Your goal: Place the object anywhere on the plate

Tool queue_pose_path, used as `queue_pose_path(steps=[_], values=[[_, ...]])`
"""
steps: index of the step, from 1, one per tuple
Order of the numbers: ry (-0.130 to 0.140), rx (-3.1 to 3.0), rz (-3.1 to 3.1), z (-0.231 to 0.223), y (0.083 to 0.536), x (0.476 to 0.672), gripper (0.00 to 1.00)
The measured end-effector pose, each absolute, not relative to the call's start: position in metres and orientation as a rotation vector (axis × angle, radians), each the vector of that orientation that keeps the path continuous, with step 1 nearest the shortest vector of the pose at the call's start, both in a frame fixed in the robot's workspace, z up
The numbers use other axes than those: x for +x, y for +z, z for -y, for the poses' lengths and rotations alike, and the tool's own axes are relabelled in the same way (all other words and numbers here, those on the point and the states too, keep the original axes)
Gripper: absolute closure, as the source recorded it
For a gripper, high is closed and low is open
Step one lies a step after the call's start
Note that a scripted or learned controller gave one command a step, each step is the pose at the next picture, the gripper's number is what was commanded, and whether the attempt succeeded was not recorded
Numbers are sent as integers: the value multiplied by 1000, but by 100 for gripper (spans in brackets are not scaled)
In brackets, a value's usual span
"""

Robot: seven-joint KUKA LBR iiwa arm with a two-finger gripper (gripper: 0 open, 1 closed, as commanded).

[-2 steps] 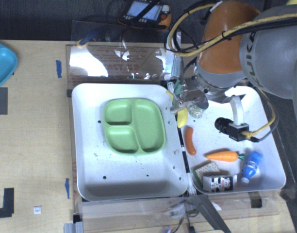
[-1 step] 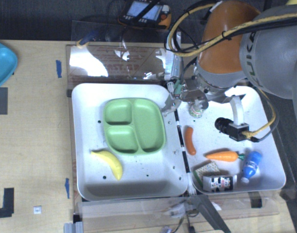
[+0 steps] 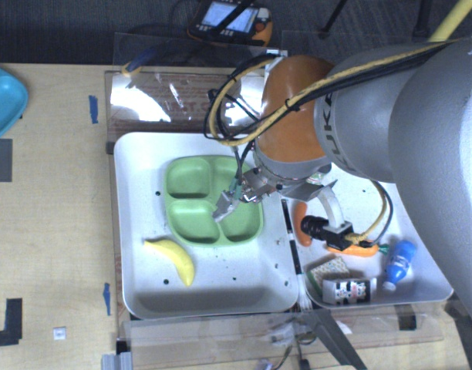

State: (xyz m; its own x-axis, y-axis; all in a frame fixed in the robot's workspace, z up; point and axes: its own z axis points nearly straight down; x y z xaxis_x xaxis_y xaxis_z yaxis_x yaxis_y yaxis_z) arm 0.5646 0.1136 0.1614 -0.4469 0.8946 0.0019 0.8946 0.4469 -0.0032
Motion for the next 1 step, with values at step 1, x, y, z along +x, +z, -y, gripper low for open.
queue_pose_path(steps=[1], values=[[-3, -1758, 2607, -138, 103, 636, 0]])
